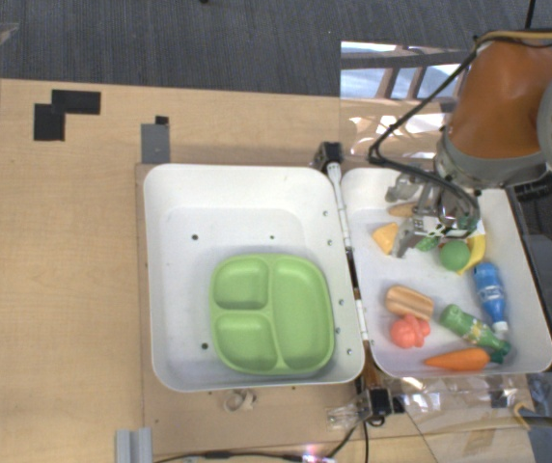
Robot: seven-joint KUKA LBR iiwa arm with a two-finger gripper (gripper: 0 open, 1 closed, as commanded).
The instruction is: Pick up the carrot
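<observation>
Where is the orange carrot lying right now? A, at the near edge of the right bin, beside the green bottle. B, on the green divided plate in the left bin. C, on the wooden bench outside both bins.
A: the orange carrot lies along the near edge of the right white bin, just below the green bottle.

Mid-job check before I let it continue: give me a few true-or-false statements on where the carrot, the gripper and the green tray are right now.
1. The carrot lies in the right bin, near its front edge. True.
2. The gripper is directly over the carrot. False: it hovers toward the back of the right bin, near a yellow item and a green ball.
3. The green tray sits in the left bin. True.
4. The carrot lies on the green tray. False: it lies on the right bin's floor, beside a green bottle.
</observation>
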